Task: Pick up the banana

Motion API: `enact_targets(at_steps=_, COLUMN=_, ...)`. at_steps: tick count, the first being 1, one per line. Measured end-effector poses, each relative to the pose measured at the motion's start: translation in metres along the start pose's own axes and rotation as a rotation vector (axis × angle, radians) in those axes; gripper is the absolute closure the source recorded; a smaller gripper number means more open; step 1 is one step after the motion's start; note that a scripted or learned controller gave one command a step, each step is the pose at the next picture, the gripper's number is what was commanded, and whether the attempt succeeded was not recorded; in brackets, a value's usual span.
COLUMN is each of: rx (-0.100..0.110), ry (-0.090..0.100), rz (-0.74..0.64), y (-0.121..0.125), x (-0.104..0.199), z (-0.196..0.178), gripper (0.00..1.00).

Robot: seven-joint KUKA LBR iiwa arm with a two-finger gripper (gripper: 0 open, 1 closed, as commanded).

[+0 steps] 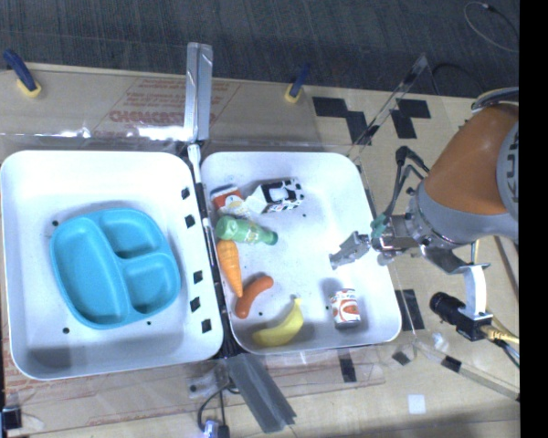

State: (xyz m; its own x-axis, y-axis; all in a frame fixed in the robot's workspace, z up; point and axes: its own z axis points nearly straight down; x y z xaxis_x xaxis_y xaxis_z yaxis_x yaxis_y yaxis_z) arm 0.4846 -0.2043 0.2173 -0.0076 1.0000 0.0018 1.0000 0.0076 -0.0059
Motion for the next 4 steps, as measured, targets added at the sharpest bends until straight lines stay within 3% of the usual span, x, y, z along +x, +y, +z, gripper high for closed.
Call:
enact_targets(at_steps=1, rx=0.001, ry=0.0, rz=0.086, y=-0.007, x=0.092, z=0.103, gripper=0.0)
enact_targets(at_steps=2, rx=0.001, ry=0.002, rz=0.005, y=-0.007, x=0.071, z=0.128, gripper=0.0)
enact_targets(at_steps=4, rx=0.0, ry=0.001, rz=0.005, y=-0.007, x=0.071, z=0.127, gripper=0.0)
